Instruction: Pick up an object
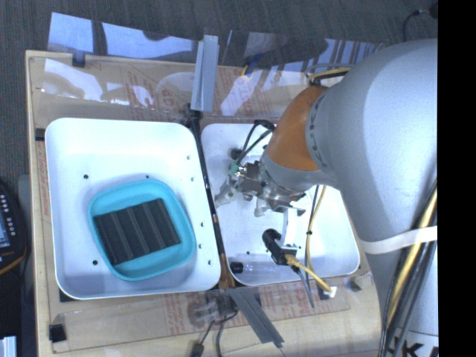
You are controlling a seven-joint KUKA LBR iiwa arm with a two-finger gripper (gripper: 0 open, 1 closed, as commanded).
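You are looking down from a single fixed camera above the bench [44, 80], tilting at a slant so both bins are fitting in frame — the left bin [67, 147] and the right bin [223, 143] lying side by side. The arm [372, 147] is reaching in from your right, sitting nearest the lens and covering much of the right bin — dark floor is showing along the top.

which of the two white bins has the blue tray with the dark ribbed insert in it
The left bin. The blue tray lies in its lower part, while the right bin has the end effector reaching into it instead.
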